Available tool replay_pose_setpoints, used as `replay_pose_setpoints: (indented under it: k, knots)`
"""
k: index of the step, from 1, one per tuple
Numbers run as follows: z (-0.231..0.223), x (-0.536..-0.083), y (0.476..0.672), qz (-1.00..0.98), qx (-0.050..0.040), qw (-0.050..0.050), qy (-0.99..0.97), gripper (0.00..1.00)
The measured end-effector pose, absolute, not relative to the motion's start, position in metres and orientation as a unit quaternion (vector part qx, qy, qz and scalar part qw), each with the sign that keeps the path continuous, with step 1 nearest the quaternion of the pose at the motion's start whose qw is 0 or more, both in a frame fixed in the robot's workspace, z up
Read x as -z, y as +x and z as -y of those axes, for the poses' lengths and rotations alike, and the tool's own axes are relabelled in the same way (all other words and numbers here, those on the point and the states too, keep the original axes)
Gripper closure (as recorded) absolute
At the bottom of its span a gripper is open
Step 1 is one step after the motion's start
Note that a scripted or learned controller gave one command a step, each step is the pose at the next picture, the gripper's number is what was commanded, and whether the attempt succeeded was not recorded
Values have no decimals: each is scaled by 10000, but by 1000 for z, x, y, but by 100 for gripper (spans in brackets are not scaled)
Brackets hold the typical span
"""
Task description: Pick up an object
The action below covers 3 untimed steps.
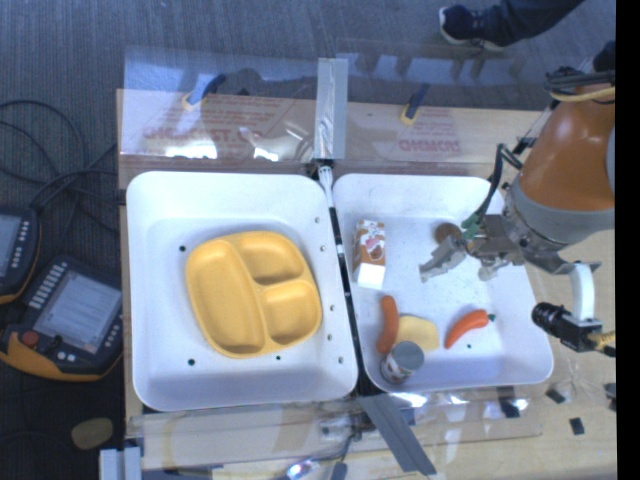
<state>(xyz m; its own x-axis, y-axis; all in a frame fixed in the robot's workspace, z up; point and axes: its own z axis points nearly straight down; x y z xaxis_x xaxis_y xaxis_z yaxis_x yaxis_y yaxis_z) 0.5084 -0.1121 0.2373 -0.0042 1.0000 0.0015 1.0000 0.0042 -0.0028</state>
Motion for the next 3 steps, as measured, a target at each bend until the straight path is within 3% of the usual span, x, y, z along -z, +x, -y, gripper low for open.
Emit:
replay_pose_setpoints:
  k: [1,3]
  knots:
    - [120,-97,483,7142,-5,16,-6999,0]
    - [110,-90,487,7485,20,-75,-6631,0]
